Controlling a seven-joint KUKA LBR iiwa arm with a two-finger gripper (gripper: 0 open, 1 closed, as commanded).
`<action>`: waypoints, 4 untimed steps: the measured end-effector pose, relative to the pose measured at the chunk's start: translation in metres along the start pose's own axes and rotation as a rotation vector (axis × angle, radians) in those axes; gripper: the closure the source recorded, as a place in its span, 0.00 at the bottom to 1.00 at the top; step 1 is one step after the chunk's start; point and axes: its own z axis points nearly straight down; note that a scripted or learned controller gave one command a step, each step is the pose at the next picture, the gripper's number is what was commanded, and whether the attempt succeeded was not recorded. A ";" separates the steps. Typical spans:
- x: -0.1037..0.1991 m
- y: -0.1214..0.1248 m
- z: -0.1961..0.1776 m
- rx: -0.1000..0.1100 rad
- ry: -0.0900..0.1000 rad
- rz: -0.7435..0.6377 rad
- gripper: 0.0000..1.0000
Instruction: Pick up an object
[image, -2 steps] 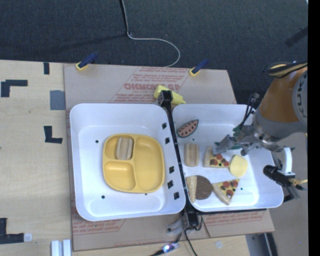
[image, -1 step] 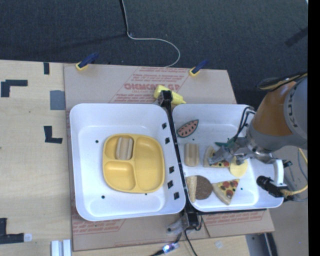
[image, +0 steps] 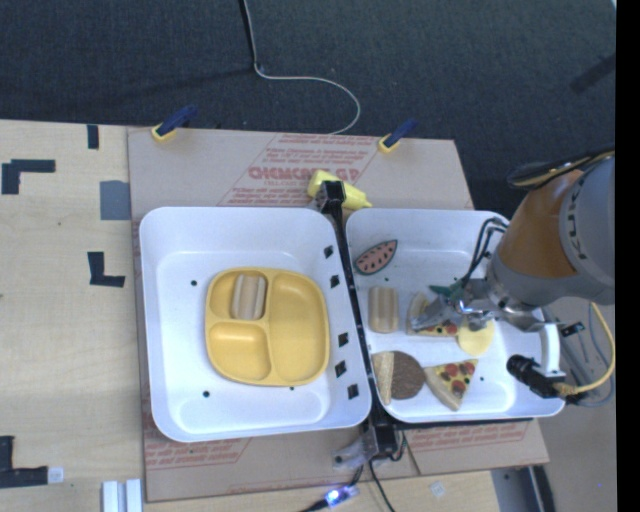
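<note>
Pizza slice (image: 451, 381), cookie (image: 402, 374), watermelon slice (image: 376, 256) around tool (image: 443, 313).

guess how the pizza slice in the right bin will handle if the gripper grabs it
The pizza slice looks like a flat, thin toy wedge, so probably light and stiff. Lying flat, it likely slides rather than rolls, and its low profile may make pinching hard.

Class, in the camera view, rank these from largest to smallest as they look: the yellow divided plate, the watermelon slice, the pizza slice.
1. Yellow divided plate
2. Pizza slice
3. Watermelon slice, only slightly smaller than the pizza slice; nearly alike.
</note>
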 end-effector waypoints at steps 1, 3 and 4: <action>0.000 0.003 -0.014 -0.011 -0.002 0.000 1.00; -0.004 0.002 -0.120 -0.002 0.000 0.001 1.00; -0.004 0.002 -0.137 0.001 0.002 0.000 1.00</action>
